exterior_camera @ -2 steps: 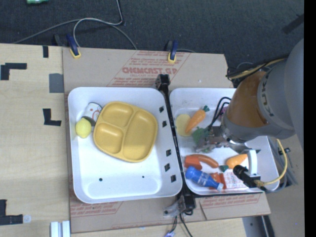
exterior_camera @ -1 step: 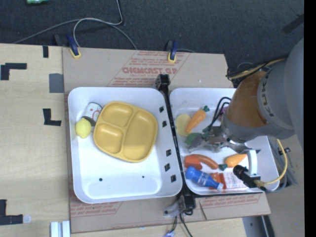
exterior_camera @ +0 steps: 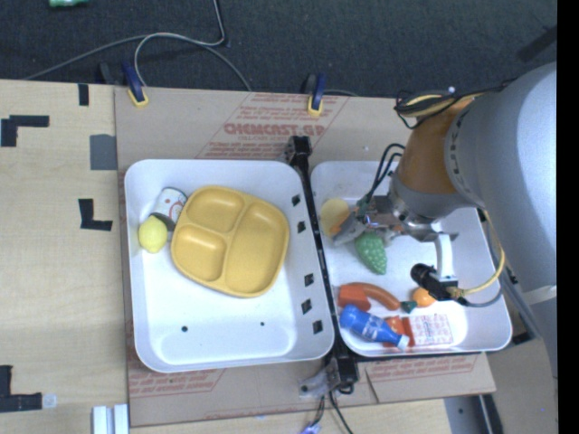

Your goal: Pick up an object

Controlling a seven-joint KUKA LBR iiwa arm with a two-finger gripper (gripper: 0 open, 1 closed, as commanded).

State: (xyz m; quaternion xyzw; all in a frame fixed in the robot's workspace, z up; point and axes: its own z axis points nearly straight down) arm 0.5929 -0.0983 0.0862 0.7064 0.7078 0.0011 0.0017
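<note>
My gripper point(exterior_camera: 359, 226) reaches down into the right bin point(exterior_camera: 488, 333), over its upper left part. Its tip sits between a pale yellow object point(exterior_camera: 336, 213) on the left and a green bumpy object point(exterior_camera: 373, 255) just below. Nothing shows clearly between the fingers. Lower in the same bin lie an orange-red carrot-like piece point(exterior_camera: 366, 294), a small orange item point(exterior_camera: 422, 297), a blue bottle point(exterior_camera: 369, 325) and a white packet with red print point(exterior_camera: 434, 327).
The left bin point(exterior_camera: 217, 346) holds a yellow divided plate point(exterior_camera: 230, 240), a yellow lemon-like ball point(exterior_camera: 153, 234) and a small white toy point(exterior_camera: 167, 202). The grey arm with its orange band point(exterior_camera: 434, 152) covers the right bin's upper right. A black divider point(exterior_camera: 312, 242) separates the bins.
</note>
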